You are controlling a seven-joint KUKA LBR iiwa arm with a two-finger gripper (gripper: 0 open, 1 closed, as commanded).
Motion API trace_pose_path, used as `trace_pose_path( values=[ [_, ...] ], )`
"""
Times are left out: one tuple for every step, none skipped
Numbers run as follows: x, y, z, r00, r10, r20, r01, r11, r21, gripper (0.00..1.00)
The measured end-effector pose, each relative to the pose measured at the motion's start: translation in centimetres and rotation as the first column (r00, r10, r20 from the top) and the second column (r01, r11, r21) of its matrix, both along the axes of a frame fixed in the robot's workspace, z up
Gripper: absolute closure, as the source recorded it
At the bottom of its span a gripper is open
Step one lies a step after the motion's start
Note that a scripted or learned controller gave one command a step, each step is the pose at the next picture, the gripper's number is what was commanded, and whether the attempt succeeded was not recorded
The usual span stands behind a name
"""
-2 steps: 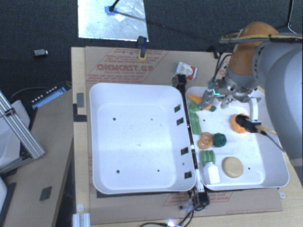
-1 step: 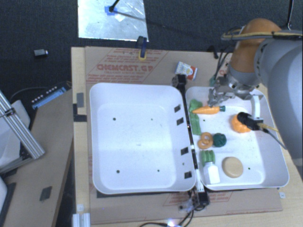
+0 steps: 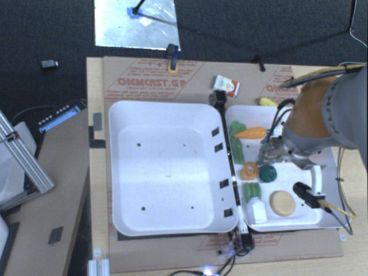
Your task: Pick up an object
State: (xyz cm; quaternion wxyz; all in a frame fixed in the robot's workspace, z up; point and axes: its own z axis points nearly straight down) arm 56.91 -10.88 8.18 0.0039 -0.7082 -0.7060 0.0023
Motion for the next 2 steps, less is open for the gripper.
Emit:
trace_pose_path(
  values=[
    [10.6, 5.8, 11.1, 0.999, 0.016, 0.029, -0.015, 1.000, -0.002, 1.00],
    [2.3, 0.9, 6.9, 1.000, -0.002, 0.001, 0.002, 1.000, -0.003, 1.00]
  ],
)
